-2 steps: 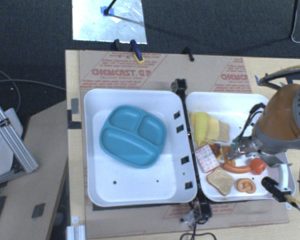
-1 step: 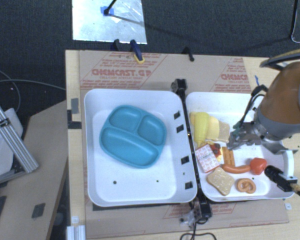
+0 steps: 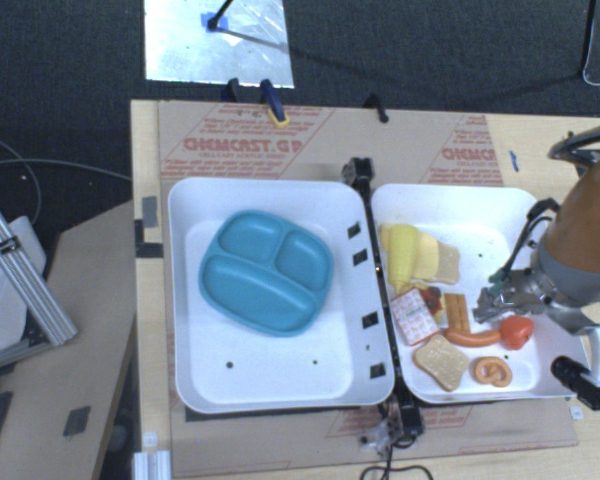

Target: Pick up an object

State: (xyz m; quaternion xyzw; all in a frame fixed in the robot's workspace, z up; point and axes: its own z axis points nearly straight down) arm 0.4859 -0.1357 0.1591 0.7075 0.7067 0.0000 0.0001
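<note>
The right bin [image 3: 475,223] holds toy food. There is a yellow banana [image 3: 403,251], a pale cheese slice [image 3: 446,263], a red-and-white packet [image 3: 413,316], an orange stick [image 3: 457,310], a sausage [image 3: 470,338], a red tomato [image 3: 518,331], a toast slice [image 3: 441,360] and a pretzel [image 3: 492,371]. My gripper [image 3: 493,302] hangs low over the bin's right half, just above the sausage and left of the tomato. The grey wrist and orange band rise behind it to the right.
The left bin [image 3: 185,268] holds a blue divided tray [image 3: 266,271]. A black divider with clips [image 3: 372,268] runs between the bins. Cardboard lies under both bins, and a shiny sheet [image 3: 218,26] lies on the floor behind.
</note>
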